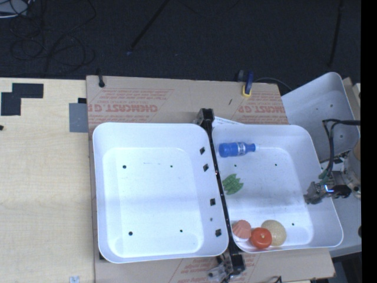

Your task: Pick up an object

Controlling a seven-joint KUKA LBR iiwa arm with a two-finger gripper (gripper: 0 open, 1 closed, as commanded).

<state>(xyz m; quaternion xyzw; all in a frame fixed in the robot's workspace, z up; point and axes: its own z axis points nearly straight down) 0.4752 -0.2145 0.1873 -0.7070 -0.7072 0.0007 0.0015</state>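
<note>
Spanning a pale wood bench (41, 175), cardboard (177, 102) underlies 2 bins (153, 140)

Two shallow white bins sit side by side on a cardboard sheet (177, 102) atop a pale wooden surface (41, 175). The left bin (100, 158) shows a bare floor. The right bin (306, 140) holds a blue bottle (237, 149) lying on its side near the far wall, a green leafy piece (232, 184) just beside the black divider (215, 181), and, clustered in the near corner, a pink round item (241, 229), a red ball (261, 237) and a tan ball (274, 230), touching one another. The end effector (321, 190) hangs over the right bin's right rim, well apart from every object. A yellow-and-blue clamp (247, 84) grips the cardboard's far edge.
</note>
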